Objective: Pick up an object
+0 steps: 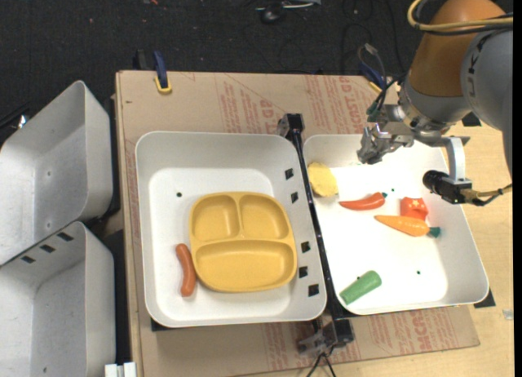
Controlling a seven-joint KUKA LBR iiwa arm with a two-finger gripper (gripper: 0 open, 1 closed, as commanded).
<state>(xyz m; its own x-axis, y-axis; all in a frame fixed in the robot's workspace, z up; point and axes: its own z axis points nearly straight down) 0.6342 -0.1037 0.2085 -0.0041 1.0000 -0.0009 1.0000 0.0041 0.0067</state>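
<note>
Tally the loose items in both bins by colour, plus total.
Yellow: 2, tray and lemon
Red: 2, chili and small red piece
Orange: 2, sausage and carrot
Green: 1, cucumber
Total: 7

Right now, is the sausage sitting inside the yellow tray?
No, the sausage lies on the left bin's floor, just beside the left edge of the yellow divided tray, not in any compartment.

The claw hangs over the right bin, above a red chili and carrot.
</note>
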